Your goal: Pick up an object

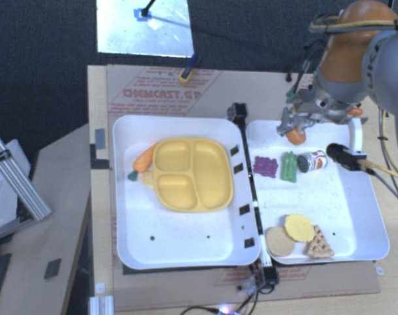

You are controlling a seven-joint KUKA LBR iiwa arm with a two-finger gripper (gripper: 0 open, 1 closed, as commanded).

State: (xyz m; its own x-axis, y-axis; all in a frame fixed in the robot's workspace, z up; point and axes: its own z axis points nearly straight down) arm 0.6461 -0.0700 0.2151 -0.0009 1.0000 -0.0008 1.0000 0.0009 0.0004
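**Ana:** Starting at the left, what sits in the left bin (130,241)?

**Ben:** A yellow divided tray (191,174) lies flat across its middle, and a carrot (144,157) is wedged against the tray's upper left edge, with its green top toward the bin wall. It looks as if the tray was set partly over it, which would make the carrot awkward to reach.

**Ana:** And across the divider?

**Ben:** The right bin (362,202) holds the loose pieces. A purple bunch of grapes (265,167) lies just beside a green vegetable (288,167), then a small can (313,161) on its side. Near the front edge a tan round slice (278,241), a yellow round piece (299,228) and a pizza slice (319,243) crowd together, touching or overlapping.

**Ana:** Where is the gripper (295,127)?

**Ben:** Over the upper left corner of the right bin, with the arm coming in from the right. An orange object (295,136) shows right under the fingers, at their tips. Whether the jaws are spread or pinching it cannot be told at this angle; the fingers blur into the wrist hardware.

**Ana:** So that is the target?

**Ben:** Probably. It lies apart from the others, which gives the fingers room on both sides. If it is round, it may slip out as they close.
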